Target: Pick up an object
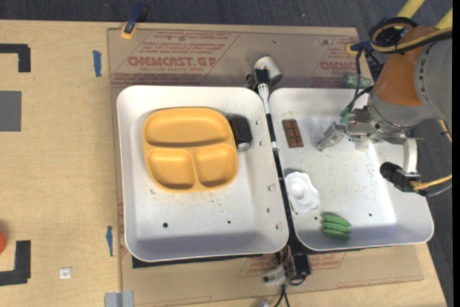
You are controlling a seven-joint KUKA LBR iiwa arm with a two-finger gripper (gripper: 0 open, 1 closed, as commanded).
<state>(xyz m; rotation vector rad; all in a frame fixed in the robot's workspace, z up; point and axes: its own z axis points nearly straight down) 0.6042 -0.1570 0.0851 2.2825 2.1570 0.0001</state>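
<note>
The right bin point(374, 226) holds three loose things. A small brown chocolate-bar-like block point(292, 133) lies flat near the bin's upper left corner, its long axis running almost up and down the picture, with the lower end leaning slightly toward the right. A white plastic piece point(301, 191), lumpy in outline, rests against the bin's left wall about halfway down, its longer side also running roughly top to bottom. A green ribbed object point(335, 225) lies near the bin's front edge, its long axis running left to right with a slight downward tilt at the right end.

The gripper point(328, 139) hangs over the upper middle of the right bin, at the end of the grey arm point(431, 83) with its orange band point(397, 79). Its metal tip points left and a little downward. Whether it is spread or closed cannot be told from this angle, and nothing can be seen gripped at the tip.

The brown block lies just to the left of the gripper tip, near but apart from it. The white piece sits below and to the left, and the green object lies well below, close to the front wall.

In the left bin point(187, 226), a yellow divided tray point(190, 147) sits in the upper half, with a small black object point(239, 131) touching its right edge.
</note>
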